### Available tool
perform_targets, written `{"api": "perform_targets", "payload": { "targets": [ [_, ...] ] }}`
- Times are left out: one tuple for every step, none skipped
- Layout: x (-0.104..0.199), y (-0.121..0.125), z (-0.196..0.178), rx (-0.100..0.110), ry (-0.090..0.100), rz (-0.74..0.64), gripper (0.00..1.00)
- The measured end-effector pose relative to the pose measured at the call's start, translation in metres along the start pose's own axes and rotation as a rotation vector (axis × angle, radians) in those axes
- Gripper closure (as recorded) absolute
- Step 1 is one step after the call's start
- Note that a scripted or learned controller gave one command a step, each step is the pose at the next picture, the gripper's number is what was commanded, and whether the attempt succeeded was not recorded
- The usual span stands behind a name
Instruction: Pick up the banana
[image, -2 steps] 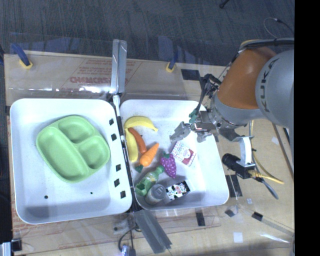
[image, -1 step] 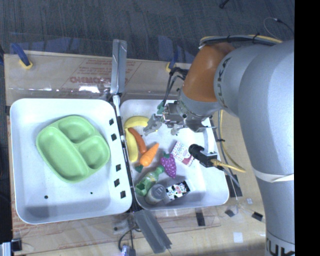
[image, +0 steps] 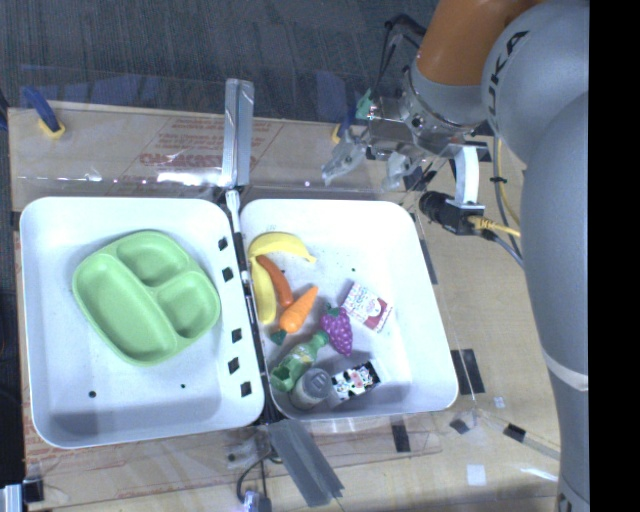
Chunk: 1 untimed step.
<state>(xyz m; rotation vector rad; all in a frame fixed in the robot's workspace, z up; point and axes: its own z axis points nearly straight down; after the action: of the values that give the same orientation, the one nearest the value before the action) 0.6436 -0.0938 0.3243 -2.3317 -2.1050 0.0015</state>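
Banana partly under carrot

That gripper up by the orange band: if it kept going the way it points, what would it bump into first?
Probably the bench beyond the right bin's far rim, not the banana; the gripper points down-left, though depth is unclear.

Red printing on cardboard sheet under bins, upper left of frame: several lines, too blurred to read. Dark lettering on grey arm link, upper right: partial, illegible. Small pink-and-white carton in right bin: printed face, no words legible. Black-and-white cow-pattern item near bin's lower edge: no readable text.
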Motion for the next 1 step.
{"api": "perform_targets", "payload": {
  "targets": [
    [0.0011,0.0128,0.1591,0.005,0.001,-0.149,0.00]
  ]
}}
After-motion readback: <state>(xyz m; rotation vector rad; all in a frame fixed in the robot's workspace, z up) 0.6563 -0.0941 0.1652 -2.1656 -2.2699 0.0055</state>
